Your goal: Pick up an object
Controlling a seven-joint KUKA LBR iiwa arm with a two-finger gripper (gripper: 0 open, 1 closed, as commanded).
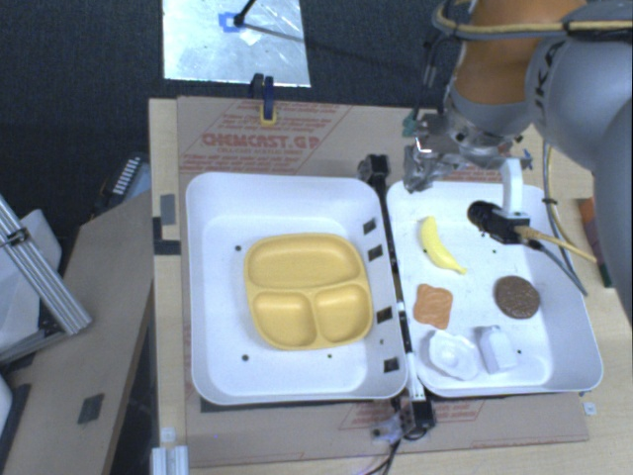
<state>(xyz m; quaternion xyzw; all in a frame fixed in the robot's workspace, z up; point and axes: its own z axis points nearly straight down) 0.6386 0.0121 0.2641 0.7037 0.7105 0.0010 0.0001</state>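
I am hovering with my fingers (421,172) over the far left corner of the right bin (579,359), close beside the black clips that are joining the two bins. From this slant I cannot tell whether they are standing wide or narrow.

Red block letters are running across the brown paper sheet (326,117) that is lying under both bins on the worktop (158,156). They are reading "CHEMCAST GP", and a fainter repeat is peeking out along the near edge, too small for me to read.

The things I could pick are all lying in the right bin, a shallow pan of smooth, glossy white plastic with rounded corners. Nearest me is a banana (438,246), small, yellow and curved, looking like moulded plastic, lying apart from my fingers toward the middle of the bin. Just beyond it a flat tan square piece (432,305) with a rough face is resting. To its right a flat brown disc (516,297) with a dull, grainy surface is sitting. Along the near wall two white lumps are lying side by side, one rounded (452,353) and one blocky (496,347), both hard to make out against the white floor.

In the left bin (203,265) a pale yellow tray (302,290) is lying flat, matte, with three rounded compartments.
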